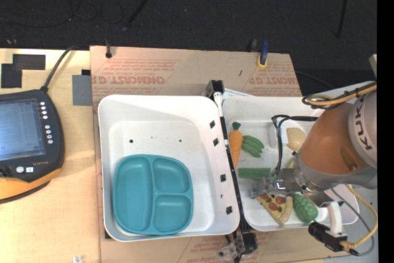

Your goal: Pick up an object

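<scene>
The arm reaches into the right bin from the right, its orange band over the bin's right half. My gripper is low in the bin, just above a toy pizza slice and beside a flat green piece. An orange carrot with a green leafy piece lies at the bin's left side. A bumpy green vegetable rests near the front right. A pale yellow object is partly hidden behind the arm.
The left bin holds a teal divided plate. A tablet-like pendant lies on the bench at the far left. Cables and a white and black part hang by the right bin's front right corner.
</scene>
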